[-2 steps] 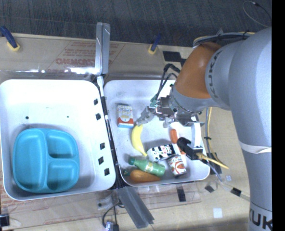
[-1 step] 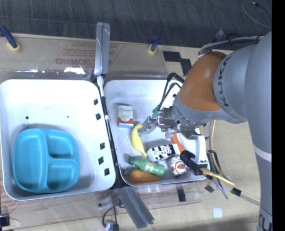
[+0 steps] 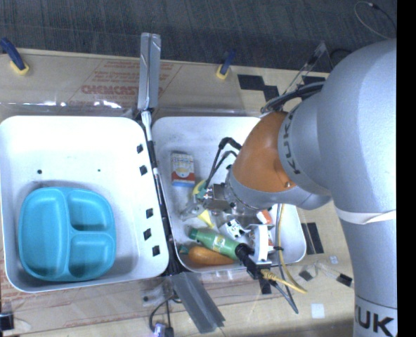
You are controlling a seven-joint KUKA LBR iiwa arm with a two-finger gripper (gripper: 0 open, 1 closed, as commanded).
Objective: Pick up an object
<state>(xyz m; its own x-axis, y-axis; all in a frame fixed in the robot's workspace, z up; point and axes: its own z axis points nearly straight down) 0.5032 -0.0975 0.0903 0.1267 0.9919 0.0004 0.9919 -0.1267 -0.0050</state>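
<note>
the arm [image 3: 313, 146] reaches into the right bin [image 3: 167, 135], its gripper [image 3: 218, 206] low amid clutter near the near wall, with bare floor only at the far left; whether it is open or closed i cannot tell. "kuk" reads on the arm's base. the green bottle [image 3: 215, 242] lies left to right beside a small carton [image 3: 183, 168]; the left bin [image 3: 11, 135] holds a blue tray [image 3: 66, 234].
</note>
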